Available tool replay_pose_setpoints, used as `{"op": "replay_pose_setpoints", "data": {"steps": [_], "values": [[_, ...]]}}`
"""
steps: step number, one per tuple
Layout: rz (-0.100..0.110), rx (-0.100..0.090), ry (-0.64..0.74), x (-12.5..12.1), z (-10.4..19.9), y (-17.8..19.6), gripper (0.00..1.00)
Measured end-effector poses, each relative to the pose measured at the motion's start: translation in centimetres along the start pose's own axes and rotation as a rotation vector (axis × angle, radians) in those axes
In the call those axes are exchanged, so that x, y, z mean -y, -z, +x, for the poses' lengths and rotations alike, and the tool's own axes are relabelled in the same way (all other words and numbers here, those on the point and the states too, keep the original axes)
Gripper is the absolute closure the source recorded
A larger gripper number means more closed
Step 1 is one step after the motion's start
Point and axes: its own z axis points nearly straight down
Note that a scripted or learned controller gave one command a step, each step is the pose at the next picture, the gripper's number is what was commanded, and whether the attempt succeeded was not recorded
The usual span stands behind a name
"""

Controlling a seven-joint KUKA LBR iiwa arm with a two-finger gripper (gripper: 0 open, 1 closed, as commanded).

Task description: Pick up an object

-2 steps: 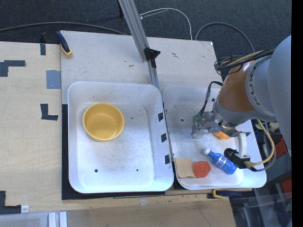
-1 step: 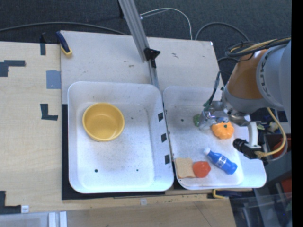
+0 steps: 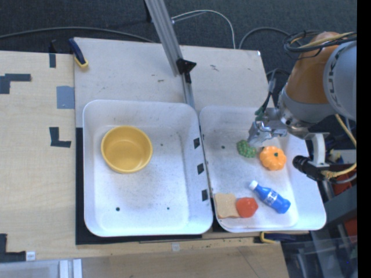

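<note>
Left bin (image 3: 98, 155): yellow bowl (image 3: 126, 149). Right bin (image 3: 232, 126): green toy (image 3: 246, 149) directly beneath the end effector (image 3: 259, 133), orange pumpkin (image 3: 272, 158) just right of it; whether the end effector grips anything cannot be told.

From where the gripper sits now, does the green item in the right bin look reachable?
Probably yes. The gripper hangs just above and beside the green item, with nothing over it; the orange pumpkin sits close alongside.

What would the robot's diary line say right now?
gripper: above right bin | nearest: small green bumpy toy | held: nothing seen
</note>
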Motion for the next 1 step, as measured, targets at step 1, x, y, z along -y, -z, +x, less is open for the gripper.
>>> {"op": "replay_pose_setpoints", "data": {"steps": [1], "values": [[-0.001,0.001,-0.001,-0.14,0.01,5.31,1.0]]}}
